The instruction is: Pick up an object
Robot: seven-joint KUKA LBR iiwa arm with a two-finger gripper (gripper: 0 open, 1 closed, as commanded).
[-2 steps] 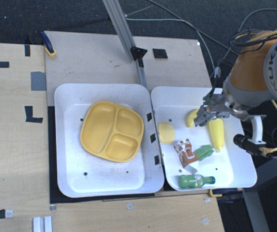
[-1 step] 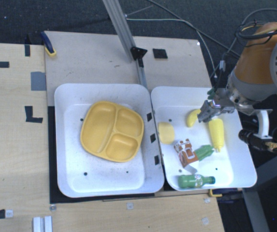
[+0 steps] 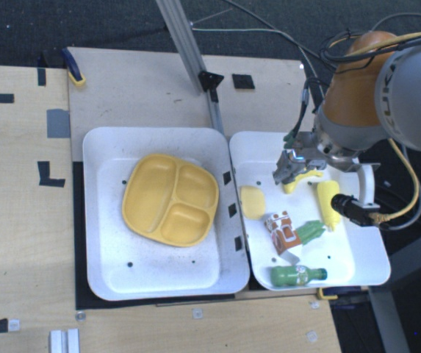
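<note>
Left bin: well left of the jaws, it carries only a yellow divided plate.
Pale yellow block: just below-left of the jaws.
Jaws: the gripper hangs over the right bin; apart or together, I cannot tell.
Likely target: yellow piece directly beneath.
Crowding: a yellow bottle just right; a green bottle below.

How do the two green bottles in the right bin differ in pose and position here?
The lower green bottle lies nearly level along the bin's near edge, cap end pointing right; the upper green bottle lies tilted, rising to the right. The lower one lies apart from other items; the upper one touches or overlaps the orange-and-white packet. The upper one is nearer the gripper. Both are green, lying flat in the right bin.
</note>
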